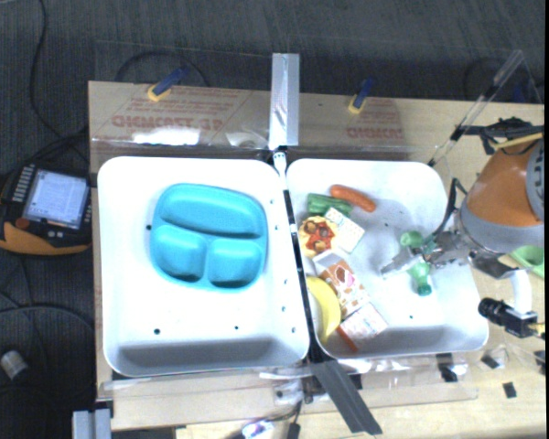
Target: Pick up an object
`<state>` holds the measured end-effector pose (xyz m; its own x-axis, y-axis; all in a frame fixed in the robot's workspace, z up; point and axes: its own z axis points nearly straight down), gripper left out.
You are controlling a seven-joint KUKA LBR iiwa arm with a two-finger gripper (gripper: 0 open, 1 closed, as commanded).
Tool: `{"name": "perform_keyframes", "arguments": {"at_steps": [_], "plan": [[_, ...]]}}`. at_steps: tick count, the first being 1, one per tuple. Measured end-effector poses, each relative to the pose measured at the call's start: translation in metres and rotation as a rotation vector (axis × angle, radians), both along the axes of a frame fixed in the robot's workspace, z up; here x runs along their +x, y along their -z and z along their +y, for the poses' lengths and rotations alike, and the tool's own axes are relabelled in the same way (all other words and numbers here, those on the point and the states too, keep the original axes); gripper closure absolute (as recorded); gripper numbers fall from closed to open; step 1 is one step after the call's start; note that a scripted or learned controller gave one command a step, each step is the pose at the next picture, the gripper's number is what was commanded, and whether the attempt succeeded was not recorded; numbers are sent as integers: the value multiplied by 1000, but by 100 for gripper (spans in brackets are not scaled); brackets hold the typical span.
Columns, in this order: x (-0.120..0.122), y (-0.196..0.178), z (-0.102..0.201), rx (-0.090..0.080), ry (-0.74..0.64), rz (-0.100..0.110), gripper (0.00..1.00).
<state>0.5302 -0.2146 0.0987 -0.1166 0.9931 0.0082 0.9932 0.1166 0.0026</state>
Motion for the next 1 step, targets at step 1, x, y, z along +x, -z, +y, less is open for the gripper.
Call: {"name": "perform_keyframes", "arguments": {"at_steps": [1], "plan": [[-1, -7, -1, -2, 0, 3, 100]]}}
